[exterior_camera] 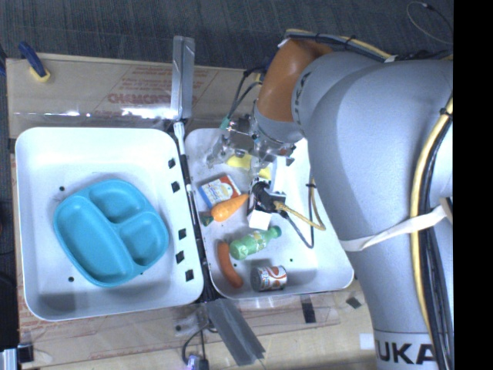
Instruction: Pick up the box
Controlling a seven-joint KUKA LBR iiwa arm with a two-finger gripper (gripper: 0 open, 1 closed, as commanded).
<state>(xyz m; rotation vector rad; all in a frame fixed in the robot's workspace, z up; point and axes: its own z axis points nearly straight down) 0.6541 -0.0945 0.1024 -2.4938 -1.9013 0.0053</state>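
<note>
Leftmost, the left bin (31, 153) holds a blue divided tray (112, 230), lying flat and well apart from anything the task needs, so it plays no part in this. Across the divider, the right bin (331, 272) is crowded. The box (218, 190), a small printed carton, lies flat near that bin's left wall. Its lower corner touches an orange carrot (231, 207) that slants beside it, so a grasp probably has to come from the box's upper, free side. Below them lie a reddish sausage (229, 265), a green bottle (254, 243) and a can (269, 277) on its side, near one another but clear of the box. The gripper (248, 149) hangs over the bin's top end, just above and right of the box, likely placed there to come down on it. How wide it is spread, or whether it has hold of anything, I cannot tell from this slant; the box itself rests in the bin, not lifted
</note>
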